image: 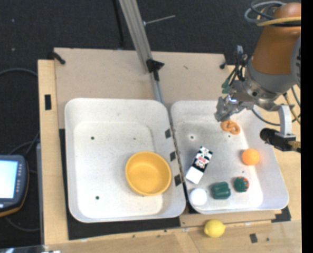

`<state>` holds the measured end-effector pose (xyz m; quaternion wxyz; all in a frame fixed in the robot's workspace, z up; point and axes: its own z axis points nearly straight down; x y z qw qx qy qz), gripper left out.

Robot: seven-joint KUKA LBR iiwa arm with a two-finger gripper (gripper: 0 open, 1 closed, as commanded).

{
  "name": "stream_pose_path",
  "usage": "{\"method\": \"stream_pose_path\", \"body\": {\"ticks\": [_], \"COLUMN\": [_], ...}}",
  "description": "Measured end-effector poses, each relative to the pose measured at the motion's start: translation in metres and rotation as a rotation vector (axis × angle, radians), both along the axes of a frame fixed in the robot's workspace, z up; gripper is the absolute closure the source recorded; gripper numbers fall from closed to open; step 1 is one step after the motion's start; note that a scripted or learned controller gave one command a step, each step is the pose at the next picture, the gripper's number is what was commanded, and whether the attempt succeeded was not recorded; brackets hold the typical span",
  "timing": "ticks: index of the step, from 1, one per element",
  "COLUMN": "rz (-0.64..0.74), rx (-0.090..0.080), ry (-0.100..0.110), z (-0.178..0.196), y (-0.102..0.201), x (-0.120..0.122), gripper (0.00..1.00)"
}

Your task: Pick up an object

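Pretzel (230, 126) in right bin (267, 194), just below gripper (226, 111), gripper's grasp state impossible to tell

Robot test bench in a lab or workshop.

Marked as such by a plain board bench (119, 67) on dark carpet-like floor (29, 20), bearing two shallow white bins, left (82, 120) and right (198, 120), side by side. Confirmed by a grey metal rail (135, 25) slanting down to the bins' seam, loose black cables (8, 78) trailing over the floor, and a handheld control screen (6, 181) lit at the left edge. Crowned by a grey-and-orange industrial arm (275, 46) with exposed wiring, reaching in over the right bin.
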<state>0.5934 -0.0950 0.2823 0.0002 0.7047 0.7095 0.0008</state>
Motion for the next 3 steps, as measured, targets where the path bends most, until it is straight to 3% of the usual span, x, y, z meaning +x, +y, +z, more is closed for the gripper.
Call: {"method": "stream_pose_path", "body": {"ticks": [2, 3], "rz": [-0.004, -0.005], "rx": [0.0, -0.001], "ry": [0.001, 0.0], "z": [-0.001, -0.019], "y": [0.101, 0.144], "x": [-0.017, -0.035], "gripper": [1.0, 1.0]}}
